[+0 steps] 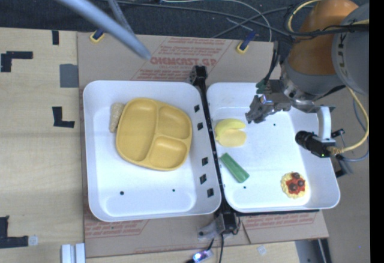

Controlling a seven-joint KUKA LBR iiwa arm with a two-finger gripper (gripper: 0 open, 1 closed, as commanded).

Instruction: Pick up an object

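Camera view: the dark two-finger gripper (259, 110) is seen above the right white bin (312, 203), just right of a pale yellow rounded fruit piece (230, 133) — nothing is seen between its fingers, and whether they are parted cannot be told. A green stick-shaped object (234, 167) and a small round tart with red topping (293, 185) are placed nearer the front. A yellow compartment plate (153, 133) is set in the left white bin (102, 196).
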